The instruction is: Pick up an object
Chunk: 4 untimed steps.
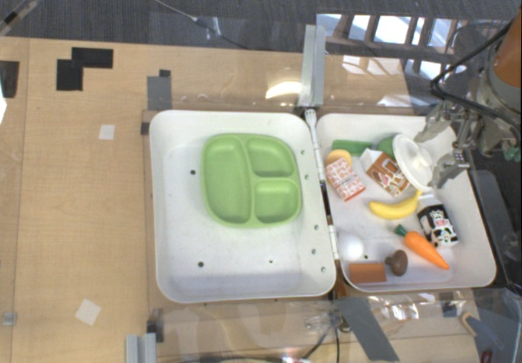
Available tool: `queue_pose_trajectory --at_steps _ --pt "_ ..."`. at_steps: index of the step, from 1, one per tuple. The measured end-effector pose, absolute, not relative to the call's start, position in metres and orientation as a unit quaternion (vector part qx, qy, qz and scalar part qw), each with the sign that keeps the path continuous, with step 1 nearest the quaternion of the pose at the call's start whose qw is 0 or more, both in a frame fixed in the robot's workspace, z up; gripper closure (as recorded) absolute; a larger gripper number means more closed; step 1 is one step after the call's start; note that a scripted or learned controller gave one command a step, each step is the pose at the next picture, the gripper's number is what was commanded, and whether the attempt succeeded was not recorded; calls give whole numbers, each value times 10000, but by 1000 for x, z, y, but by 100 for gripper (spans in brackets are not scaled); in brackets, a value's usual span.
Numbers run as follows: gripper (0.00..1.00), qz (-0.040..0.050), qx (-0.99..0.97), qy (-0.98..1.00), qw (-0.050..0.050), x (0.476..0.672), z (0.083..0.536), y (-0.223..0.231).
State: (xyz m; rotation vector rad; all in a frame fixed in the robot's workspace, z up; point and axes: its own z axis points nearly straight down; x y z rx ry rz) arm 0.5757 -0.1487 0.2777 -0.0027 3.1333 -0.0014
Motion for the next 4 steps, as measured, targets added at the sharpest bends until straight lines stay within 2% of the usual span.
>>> queue_pose_trajectory --at_steps 1,2,3,4 --pt "0 17 -260 9997 -26 524 107 -111" --pt "0 -5 -1434 9896 66 617 89 -152" --pt "0 1 -698 9975 74 623 90 -91" --pt "0 -1 232 9997 84 608 90 -83"
